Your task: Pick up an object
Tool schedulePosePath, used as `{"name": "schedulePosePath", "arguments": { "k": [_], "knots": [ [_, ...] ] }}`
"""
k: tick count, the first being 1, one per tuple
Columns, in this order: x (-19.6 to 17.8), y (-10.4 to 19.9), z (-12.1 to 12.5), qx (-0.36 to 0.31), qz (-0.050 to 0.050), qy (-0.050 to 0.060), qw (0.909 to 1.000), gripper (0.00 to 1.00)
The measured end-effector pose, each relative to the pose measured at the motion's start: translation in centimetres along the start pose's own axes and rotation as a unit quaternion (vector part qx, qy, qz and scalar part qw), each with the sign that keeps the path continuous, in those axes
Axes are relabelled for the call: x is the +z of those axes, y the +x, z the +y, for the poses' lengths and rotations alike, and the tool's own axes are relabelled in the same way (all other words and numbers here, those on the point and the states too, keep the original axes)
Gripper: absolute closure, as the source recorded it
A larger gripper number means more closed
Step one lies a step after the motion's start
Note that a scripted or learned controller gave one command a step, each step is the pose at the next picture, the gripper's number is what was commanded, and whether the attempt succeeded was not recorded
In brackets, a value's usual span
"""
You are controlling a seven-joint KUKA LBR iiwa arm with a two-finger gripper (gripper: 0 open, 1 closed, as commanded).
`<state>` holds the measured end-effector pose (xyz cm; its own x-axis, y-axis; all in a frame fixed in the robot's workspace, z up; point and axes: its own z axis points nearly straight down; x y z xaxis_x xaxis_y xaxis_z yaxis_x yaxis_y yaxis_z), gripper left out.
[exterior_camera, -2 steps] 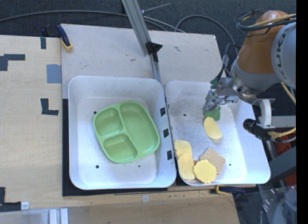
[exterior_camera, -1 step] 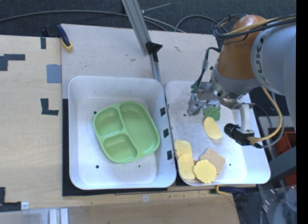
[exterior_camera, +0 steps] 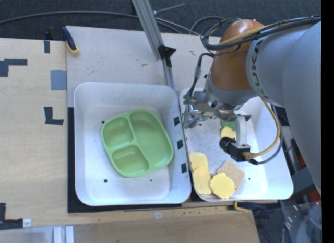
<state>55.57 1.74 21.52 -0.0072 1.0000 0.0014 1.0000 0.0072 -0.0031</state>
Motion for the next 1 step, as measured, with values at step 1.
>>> {"name": "schedulePosePath", "arguments": {
  "k": [1],
  "knots": [
    [-0.24, 4.6, -0.99, 0.0, 0.0, 0.0, 1.0, 1.0]
  ]
}}
